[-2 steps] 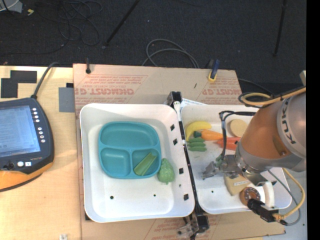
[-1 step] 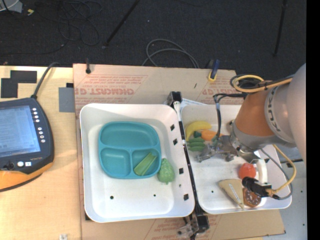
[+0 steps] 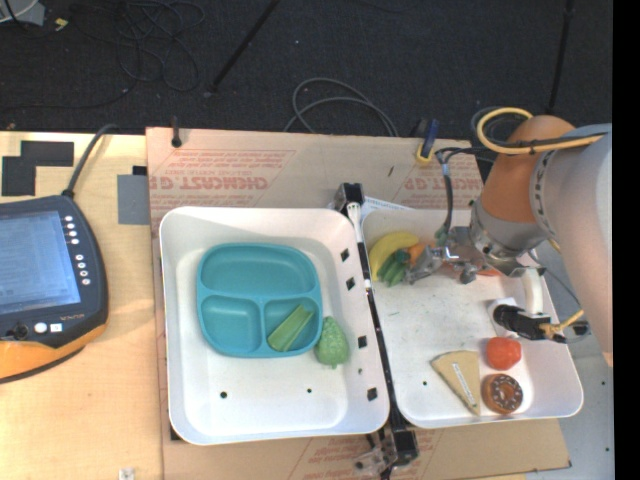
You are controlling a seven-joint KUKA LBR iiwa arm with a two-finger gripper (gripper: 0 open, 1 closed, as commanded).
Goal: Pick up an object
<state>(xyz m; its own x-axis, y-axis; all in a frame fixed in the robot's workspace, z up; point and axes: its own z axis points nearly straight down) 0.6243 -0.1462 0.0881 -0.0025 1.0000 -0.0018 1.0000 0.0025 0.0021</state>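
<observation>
Where the arm reaches in: right bin (image 3: 560, 393).
Gripper (image 3: 425, 260): beside banana (image 3: 392, 248); grip state unclear.

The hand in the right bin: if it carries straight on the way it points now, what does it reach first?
Most likely the yellow and green toy fruit cluster, directly left of the hand; depth is unclear from this slanted view.

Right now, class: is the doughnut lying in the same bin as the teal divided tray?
No: the doughnut lies in the right bin beside the tomato, while the teal tray sits in the left bin.
</observation>
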